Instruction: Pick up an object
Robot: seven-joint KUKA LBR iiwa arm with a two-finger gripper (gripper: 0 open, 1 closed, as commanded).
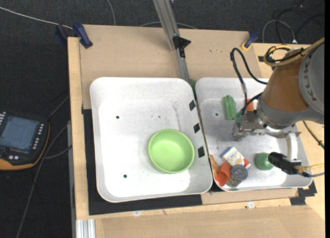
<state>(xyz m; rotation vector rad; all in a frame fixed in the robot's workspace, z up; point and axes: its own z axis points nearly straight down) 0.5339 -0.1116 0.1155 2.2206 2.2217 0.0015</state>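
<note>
Two white bins [103,128] share the bench, the claw [241,130] low in the right one, its state unclear.

One fixed cam above the desk [134,46], looking down at a slant. Far enough back to take in both bins, left [103,97] and right [216,90], w/ dark floor around. Arm [289,90] enters from the right.

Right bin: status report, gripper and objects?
Gripper low in right bin, beside green block. Nothing visibly held. Small items clustered at near edge.
</note>
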